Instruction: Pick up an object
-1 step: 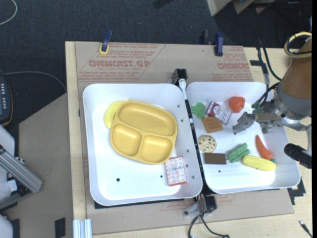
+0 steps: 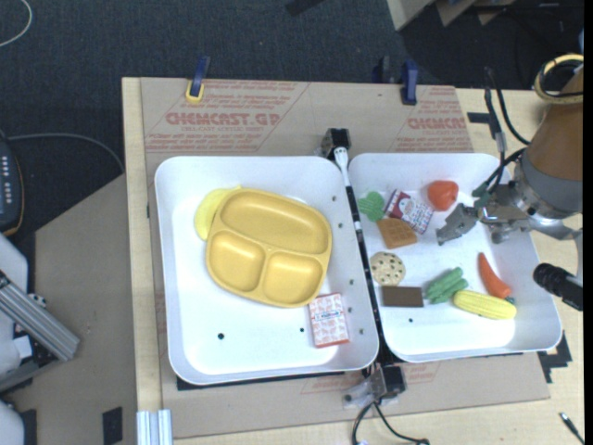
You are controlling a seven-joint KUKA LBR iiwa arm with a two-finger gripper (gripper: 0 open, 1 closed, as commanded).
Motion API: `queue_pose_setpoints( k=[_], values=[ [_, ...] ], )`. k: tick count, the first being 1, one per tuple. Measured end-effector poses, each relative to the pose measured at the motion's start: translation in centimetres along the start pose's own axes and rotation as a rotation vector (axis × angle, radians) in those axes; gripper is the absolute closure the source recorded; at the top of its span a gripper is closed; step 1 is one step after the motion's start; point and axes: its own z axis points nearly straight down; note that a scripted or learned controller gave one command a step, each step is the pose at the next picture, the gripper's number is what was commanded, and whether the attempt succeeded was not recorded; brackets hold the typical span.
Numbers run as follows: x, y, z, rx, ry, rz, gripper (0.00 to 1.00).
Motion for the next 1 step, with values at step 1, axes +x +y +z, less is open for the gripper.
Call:
queue_pose_setpoints(
  k=[1],
  values=[
    [-0.07, -0.70, 4.46, 0.007, 0.002, 0.001, 0.00]
  ],
)
